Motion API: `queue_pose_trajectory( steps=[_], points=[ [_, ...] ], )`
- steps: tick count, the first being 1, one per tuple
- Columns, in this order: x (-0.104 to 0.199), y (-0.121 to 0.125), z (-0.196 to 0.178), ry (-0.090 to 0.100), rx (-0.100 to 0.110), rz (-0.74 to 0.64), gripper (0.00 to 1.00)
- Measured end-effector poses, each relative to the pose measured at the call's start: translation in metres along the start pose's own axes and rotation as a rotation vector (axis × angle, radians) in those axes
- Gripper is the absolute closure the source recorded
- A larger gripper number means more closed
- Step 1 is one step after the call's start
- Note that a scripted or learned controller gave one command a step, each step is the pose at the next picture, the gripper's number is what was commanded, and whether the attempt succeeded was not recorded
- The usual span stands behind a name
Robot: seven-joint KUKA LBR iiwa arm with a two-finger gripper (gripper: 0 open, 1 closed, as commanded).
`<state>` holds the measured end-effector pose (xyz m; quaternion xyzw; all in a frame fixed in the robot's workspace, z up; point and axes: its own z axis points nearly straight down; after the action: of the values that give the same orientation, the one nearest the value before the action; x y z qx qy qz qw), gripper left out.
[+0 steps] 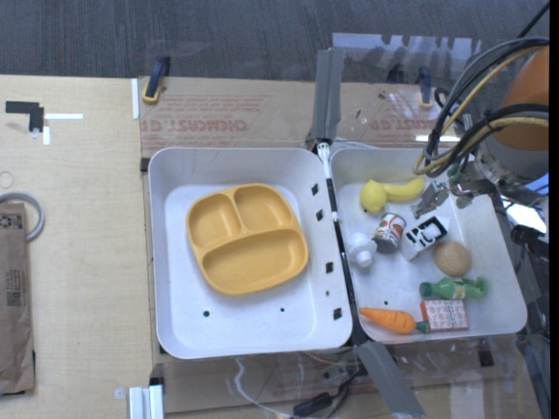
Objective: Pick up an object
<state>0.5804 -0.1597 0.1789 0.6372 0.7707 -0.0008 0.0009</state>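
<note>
A jumble of toy groceries – lemon, banana, can, carrot – fills the right bin on a cardboard-lined bench at frame right, under the gripper, jaw state impossible to tell, beside a yellow divided plate in the left bin.

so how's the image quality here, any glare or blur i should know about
Camera view: even, soft lighting with only faint shadows under the yellow plate. Pale glare washes the clear panel behind the right bin. Small items such as the can and carrot look soft, their labels unreadable. The arm at the right is slightly blurred, so the gripper is hard to make out.
</note>
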Motion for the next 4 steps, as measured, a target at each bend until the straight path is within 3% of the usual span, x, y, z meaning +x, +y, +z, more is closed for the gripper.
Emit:
queue_pose_trajectory(
  steps=[1, 2, 3, 4],
  points=[
    [0.021, -0.022, 0.023, 0.002, 0.003, -0.004, 0.00],
    [0.057, 0.000, 0.070, -0.013, -0.039, 0.285, 0.00],
    [0.009, -0.022, 0.002, 0.000, 0.001, 0.113, 0.00],
    [0.009, 0.003, 0.064, -0.004, -0.021, 0.148, 0.00]
  ],
)
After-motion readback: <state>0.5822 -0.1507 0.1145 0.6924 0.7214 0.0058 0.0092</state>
